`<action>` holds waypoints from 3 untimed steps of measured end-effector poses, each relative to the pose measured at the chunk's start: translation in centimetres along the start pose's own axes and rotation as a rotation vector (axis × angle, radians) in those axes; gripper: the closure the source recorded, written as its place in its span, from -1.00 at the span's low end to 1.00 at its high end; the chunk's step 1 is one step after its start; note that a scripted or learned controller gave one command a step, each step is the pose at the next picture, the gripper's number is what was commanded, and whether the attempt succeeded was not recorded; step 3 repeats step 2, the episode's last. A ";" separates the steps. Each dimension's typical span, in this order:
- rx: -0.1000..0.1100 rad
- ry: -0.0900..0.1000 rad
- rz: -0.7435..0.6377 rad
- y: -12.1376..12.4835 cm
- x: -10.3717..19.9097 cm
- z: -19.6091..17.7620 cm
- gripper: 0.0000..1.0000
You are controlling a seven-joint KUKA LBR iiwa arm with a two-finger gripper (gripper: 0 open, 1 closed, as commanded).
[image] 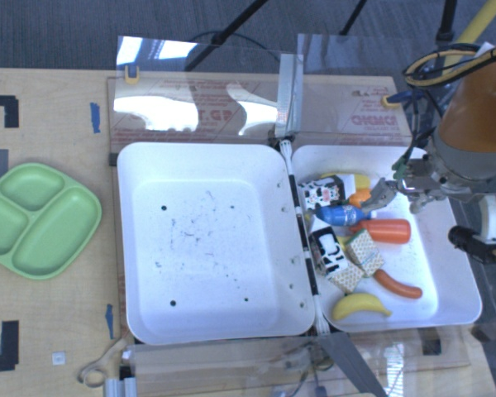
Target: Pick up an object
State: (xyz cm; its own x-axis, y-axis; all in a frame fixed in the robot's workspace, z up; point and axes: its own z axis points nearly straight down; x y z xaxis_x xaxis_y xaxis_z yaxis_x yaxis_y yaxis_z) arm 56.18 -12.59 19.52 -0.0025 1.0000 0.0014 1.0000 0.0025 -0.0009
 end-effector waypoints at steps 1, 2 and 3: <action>-0.011 -0.006 -0.020 5.7 -1.6 10.3 -1.00; -0.004 -0.002 -0.124 10.6 -3.5 5.4 -1.00; -0.004 -0.002 -0.124 10.6 -3.5 5.4 -1.00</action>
